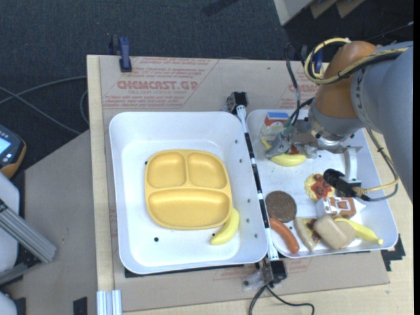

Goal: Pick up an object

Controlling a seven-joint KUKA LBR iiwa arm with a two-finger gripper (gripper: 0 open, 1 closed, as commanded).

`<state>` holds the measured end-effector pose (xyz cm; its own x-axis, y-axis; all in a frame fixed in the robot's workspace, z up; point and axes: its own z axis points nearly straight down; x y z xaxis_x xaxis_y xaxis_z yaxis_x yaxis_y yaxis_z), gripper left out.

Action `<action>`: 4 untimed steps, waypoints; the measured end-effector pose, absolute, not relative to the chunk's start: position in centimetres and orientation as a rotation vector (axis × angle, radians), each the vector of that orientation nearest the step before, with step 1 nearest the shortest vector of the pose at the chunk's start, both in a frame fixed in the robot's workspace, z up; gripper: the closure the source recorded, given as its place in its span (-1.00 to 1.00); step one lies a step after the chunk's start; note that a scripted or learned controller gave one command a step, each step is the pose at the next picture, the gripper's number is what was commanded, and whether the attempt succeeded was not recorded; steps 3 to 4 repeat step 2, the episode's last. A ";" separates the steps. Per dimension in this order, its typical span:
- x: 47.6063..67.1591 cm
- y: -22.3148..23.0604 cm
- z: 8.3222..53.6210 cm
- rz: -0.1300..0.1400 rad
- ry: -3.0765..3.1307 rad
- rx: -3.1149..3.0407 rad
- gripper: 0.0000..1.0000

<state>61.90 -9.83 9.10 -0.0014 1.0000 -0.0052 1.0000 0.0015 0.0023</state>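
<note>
My gripper is low in the back of the right bin, at the end of the grey arm with its orange band. Just below it lies a small yellow banana-shaped piece, touching or nearly touching the gripper. Further forward in the same bin lie a round brown cookie, a red sausage, a tan bread piece, a white and orange carton, a red and yellow piece and a second yellow banana.
The left bin holds a yellow divided plate with a banana at its front right corner. A blue and red item lies at the right bin's back wall. A black clip sits where the bins meet.
</note>
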 end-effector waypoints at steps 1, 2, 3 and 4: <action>62.1 -9.9 10.4 0.003 2.218 2.213 1.00; 63.4 -1.2 19.0 0.012 2.228 2.208 1.00; 63.4 -1.2 19.0 0.012 2.228 2.208 1.00; 63.4 -1.2 19.0 0.012 2.228 2.208 1.00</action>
